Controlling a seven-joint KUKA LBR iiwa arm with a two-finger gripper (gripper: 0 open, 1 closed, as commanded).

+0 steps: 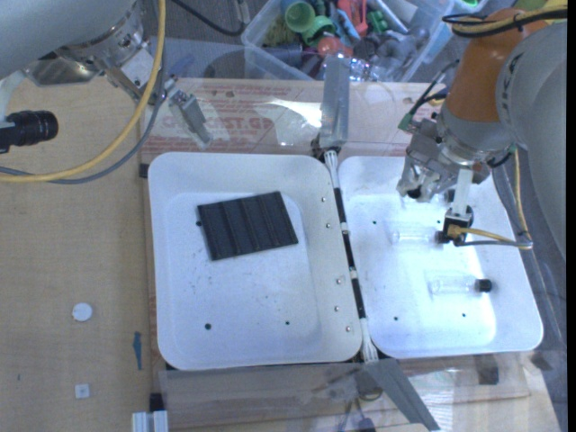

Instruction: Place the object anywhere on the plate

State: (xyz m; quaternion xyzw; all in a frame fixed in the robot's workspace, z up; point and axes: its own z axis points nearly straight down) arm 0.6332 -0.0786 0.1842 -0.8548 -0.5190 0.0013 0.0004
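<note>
A dark grey ridged plate (247, 225) lies flat in the left bin (180, 331), toward its back. In the right bin (513, 331) a small clear tube with a black cap (463, 286) rests on the floor near the front right. A second small clear piece (399, 236) lies nearer the middle. My gripper (434, 211) hangs over the back of the right bin, up and left of the capped tube and apart from it. It is open and there is nothing between its fingers.
A metal divider post (335, 106) stands at the back between the two bins. A clear tub of colourful toys (360, 16) sits behind the bench. A yellow cable (490, 236) trails right from the gripper across the right bin.
</note>
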